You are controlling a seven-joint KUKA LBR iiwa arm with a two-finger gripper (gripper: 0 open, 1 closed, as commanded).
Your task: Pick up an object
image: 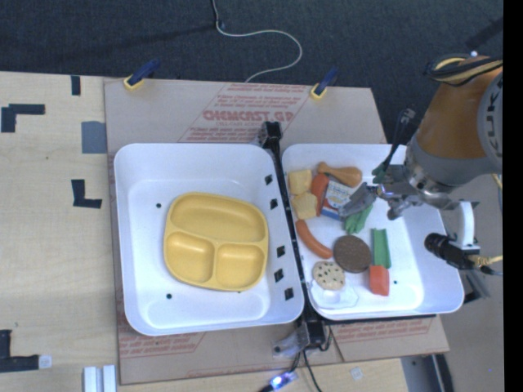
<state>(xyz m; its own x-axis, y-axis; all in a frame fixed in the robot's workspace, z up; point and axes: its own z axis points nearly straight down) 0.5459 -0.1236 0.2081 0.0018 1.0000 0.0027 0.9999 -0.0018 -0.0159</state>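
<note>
The gripper (369, 200), jaws spread and holding nothing, hangs low over the right bin (433, 300), just right of the small carton (336, 198) in the toy food heaped there, apparently lining up to grab one piece.
</note>
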